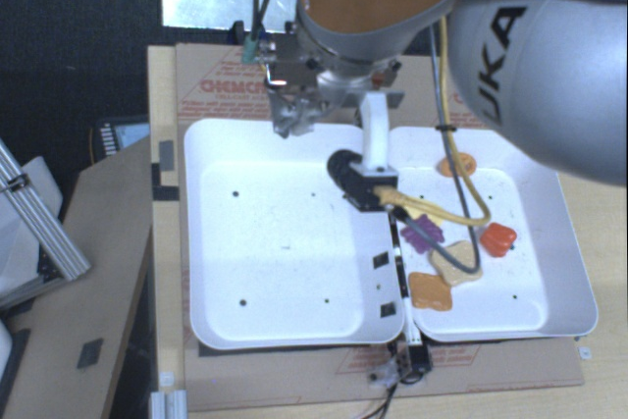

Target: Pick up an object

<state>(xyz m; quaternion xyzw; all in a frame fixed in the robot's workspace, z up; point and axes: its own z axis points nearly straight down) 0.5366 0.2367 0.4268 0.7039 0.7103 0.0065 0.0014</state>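
My gripper [291, 120] hangs over the far edge of the left bin [199, 240], with nothing seen in it. All the small objects lie in the right bin [572, 285]. They are a purple piece [424, 233], a red piece [498, 238], a beige and grey piece [457, 262], an orange piece [430, 291] near the front, and a flat orange piece [457, 165] at the back. The gripper is well to the left of them and higher up. The arm's body hides the right bin's far edge.
Both bins rest on a cardboard sheet [211, 83] on the bench. The divider between the bins [397, 270] carries small black clips. A lower wooden surface [98, 240] and an aluminium rail [39, 221] stand to the left.
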